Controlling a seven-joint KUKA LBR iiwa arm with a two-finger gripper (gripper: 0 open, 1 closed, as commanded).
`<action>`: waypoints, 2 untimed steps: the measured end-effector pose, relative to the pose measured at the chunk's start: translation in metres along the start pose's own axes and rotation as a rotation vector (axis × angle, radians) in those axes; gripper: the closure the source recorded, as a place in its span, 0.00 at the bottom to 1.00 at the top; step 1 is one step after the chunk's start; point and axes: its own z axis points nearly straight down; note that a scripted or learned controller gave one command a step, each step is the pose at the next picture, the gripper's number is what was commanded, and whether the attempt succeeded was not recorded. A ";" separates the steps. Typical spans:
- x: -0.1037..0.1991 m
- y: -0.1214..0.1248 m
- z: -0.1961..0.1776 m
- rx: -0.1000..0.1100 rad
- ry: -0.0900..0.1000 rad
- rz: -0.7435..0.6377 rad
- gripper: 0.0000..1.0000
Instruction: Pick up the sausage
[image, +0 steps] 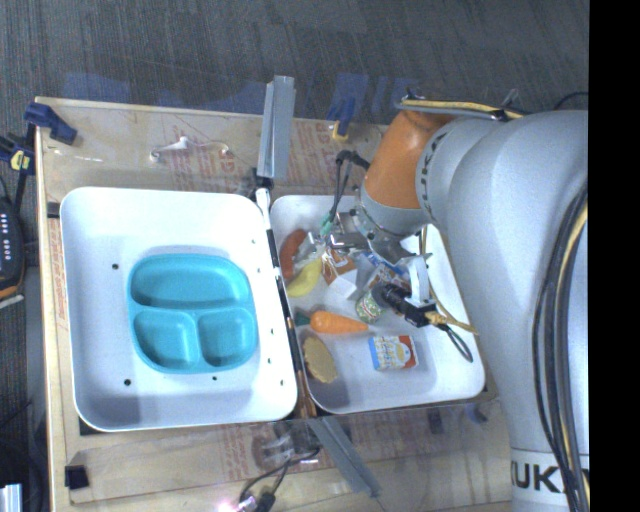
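Note:
The sausage (291, 251), a reddish-brown stubby link, lies against the left wall of the right bin (455, 375), near its far end. My gripper (335, 238) hangs low over the far part of that bin, just right of the sausage, among the clutter. The grey wrist with its orange band (405, 150) rises behind it. The view is too cluttered to tell whether anything is held.
Packed close by in the right bin are a yellow fruit (305, 278), a carrot (338, 323), a small can (370, 305), a printed carton (392, 351) and a round brown piece (320, 358). The left bin (90, 230) holds a blue compartment tray (192, 310).

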 end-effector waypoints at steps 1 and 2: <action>0.005 0.019 -0.003 0.016 -0.015 -0.184 0.00; 0.001 0.024 -0.002 0.008 -0.015 -0.344 0.00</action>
